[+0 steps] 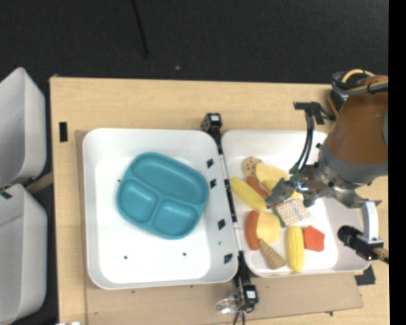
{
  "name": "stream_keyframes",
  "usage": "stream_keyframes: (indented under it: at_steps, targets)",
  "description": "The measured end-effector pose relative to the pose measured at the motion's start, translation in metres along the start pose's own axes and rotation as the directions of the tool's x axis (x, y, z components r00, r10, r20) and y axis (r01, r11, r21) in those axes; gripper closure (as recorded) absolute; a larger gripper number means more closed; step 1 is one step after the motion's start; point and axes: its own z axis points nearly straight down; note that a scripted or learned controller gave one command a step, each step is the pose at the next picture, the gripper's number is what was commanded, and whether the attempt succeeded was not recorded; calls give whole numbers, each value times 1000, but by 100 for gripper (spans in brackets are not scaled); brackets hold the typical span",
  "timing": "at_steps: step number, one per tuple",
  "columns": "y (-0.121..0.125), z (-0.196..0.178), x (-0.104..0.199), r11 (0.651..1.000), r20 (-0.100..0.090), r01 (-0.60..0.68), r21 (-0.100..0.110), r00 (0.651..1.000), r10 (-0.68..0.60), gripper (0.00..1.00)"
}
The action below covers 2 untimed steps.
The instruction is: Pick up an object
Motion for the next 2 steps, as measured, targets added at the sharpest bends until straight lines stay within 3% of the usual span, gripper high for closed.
stream_keyframes:
  at_steps: [2]
  targets:
    - [7, 111, -8, 1000, 0, -3, -3, 1000, 3, 0]
